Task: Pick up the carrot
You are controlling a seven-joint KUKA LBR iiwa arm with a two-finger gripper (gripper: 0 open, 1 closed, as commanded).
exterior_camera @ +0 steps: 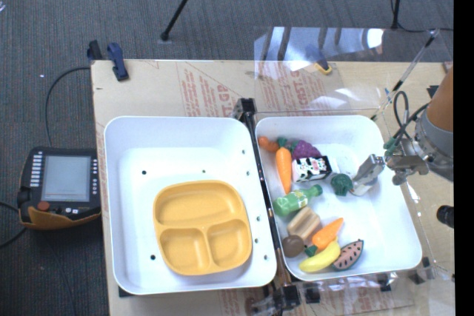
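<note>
Carrot (284, 169) lies in the right bin (385, 233), near its left wall, pointing lengthwise with the green top toward the far end.

1. Gripper (366, 175): positioned over the right half of the right bin, entering from the right. Its tip sits just beside the broccoli (341, 183). Whether its fingers are spread or pressed together cannot be determined. It is well apart from the carrot.
2. Near the gripper: the broccoli, then a black-and-white carton (311, 169) between the broccoli and the carrot. A purple item (306, 151) lies just beyond the carton.
3. Further out: a green bottle (296, 200) lies below the carrot. Below that are a tan block (303, 220), a second orange piece (326, 232), a brown item (292, 246), a banana (320, 260) and a watermelon slice (348, 254), clustered at the near end.
4. Left bin (126, 159): holds a yellow tray (201, 225) with three compartments.
5. Off the bench, at left: a handheld pendant (63, 185) on the floor.
</note>
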